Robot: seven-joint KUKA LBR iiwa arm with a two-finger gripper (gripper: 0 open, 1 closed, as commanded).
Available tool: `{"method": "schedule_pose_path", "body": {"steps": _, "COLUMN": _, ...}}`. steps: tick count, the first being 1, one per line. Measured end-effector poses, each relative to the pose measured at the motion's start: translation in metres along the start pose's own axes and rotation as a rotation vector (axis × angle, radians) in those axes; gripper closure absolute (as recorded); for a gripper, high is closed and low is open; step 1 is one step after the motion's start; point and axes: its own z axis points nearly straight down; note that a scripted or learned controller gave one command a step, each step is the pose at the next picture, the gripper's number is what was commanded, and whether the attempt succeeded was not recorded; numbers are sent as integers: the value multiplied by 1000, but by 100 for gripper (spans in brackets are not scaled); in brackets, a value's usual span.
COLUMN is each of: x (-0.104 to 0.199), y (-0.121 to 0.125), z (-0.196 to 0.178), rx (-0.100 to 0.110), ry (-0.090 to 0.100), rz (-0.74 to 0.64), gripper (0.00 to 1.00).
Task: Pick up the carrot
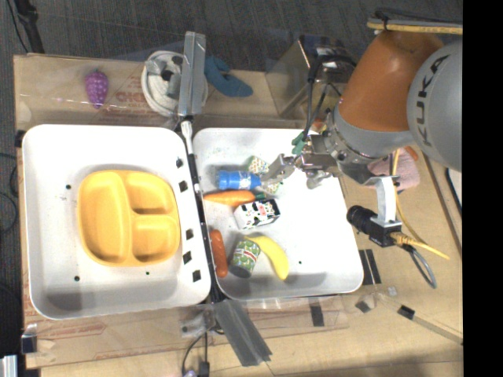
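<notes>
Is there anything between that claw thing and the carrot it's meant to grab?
The gripper hangs over the right bin, just up and right of the carrot. The blue bottle lies right beside the carrot on the gripper's side, and the black-and-white carton crowds its other side. Both could hamper a grasp.

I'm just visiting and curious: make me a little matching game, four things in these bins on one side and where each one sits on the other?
Things:
1. orange carrot
2. yellow sectioned plate
3. yellow banana
4. blue bottle

Places:
A. alone in the left bin
B. right bin, near its front edge
C. just behind the carrot
D. right bin, by the divider, below the blue bottle

Pairs: 1-D, 2-A, 3-B, 4-C
</notes>
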Motion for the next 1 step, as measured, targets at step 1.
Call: {"method": "schedule_pose_path", "body": {"steps": 1, "x": 0, "y": 40, "z": 161, "rx": -3, "ry": -1, "rz": -168, "gripper": 0}}
